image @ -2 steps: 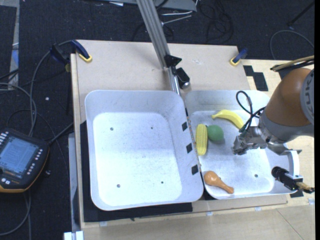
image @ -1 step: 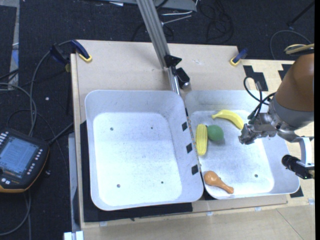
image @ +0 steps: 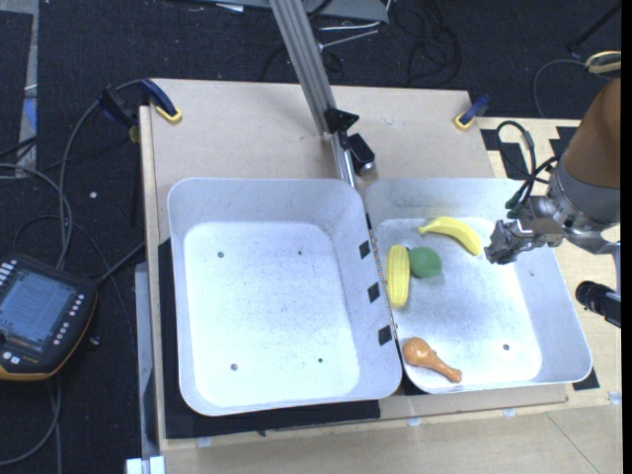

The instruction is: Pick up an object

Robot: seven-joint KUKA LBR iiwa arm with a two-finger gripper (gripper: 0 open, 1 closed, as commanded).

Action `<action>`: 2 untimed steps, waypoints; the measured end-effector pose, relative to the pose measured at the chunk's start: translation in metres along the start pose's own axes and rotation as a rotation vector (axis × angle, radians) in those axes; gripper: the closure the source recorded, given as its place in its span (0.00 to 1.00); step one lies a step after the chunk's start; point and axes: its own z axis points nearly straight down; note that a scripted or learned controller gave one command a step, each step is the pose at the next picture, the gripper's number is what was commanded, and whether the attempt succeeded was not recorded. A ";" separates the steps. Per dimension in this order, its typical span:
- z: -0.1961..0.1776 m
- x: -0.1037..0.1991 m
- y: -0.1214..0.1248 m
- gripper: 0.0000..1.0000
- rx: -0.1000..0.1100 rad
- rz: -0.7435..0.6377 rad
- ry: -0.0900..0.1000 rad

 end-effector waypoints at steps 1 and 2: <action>-0.059 0.006 -0.004 1.00 -0.001 0.000 0.000; -0.044 0.045 0.012 1.00 0.005 -0.003 0.002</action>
